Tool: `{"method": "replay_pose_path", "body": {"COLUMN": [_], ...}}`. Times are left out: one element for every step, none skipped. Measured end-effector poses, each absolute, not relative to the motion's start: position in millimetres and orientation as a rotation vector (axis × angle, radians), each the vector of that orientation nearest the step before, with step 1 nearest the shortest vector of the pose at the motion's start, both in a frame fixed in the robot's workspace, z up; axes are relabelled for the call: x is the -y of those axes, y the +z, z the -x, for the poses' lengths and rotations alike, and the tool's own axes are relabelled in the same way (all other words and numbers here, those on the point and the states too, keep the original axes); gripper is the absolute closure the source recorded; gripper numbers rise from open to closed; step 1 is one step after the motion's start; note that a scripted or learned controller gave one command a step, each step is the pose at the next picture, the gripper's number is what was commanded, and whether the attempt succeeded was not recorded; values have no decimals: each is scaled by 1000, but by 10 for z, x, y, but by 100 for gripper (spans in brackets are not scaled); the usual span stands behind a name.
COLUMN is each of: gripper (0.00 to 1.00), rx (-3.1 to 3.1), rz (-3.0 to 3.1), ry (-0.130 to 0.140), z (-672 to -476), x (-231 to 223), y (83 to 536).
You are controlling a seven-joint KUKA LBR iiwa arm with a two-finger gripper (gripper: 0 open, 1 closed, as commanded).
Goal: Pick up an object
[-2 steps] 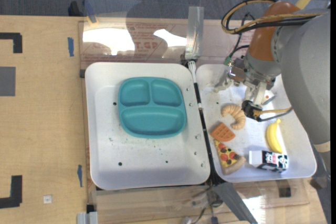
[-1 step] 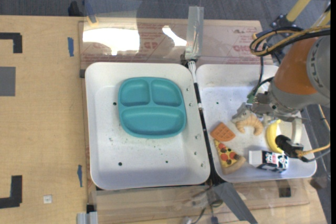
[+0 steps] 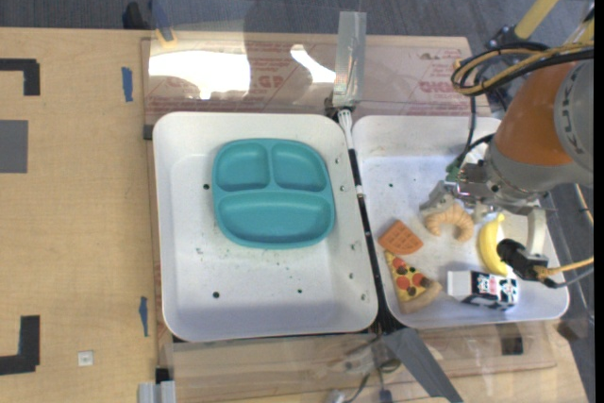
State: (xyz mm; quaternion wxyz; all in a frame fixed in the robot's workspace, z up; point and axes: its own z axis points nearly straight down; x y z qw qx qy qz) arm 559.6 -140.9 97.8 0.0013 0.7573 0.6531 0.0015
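So the grey arm with the orange band [image 3: 528, 123] is reaching in from the right and hanging over the right bin [image 3: 396, 165], with the gripper [image 3: 458, 195] sitting right above a tan croissant-looking toy [image 3: 449, 221]. Honestly I can't tell how the hand is set here, it's all a jumble of metal from this angle, and nothing is visibly being held. The croissant is lying near the middle of the right bin, just beside a yellow banana [image 3: 490, 243] on its right. Toward the front of that bin an orange cracker-type square [image 3: 401, 238] is sitting next to a pizza slice toy [image 3: 413, 283], and a small white and black carton thing [image 3: 483, 287] is lying at the front right, close to the banana's lower end. Over in the left bin [image 3: 179, 231] a teal divided plate [image 3: 274, 192] is sitting flat near the middle, well apart from everything else. Yellow and black cables [image 3: 491, 66] are looping behind the arm.
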Motion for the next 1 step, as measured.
{"method": "replay_pose_path", "body": {"gripper": [100], "rx": [-2217], "rz": [-2223], "ry": [8], "z": [-5125], "x": [637], "y": [1868]}}
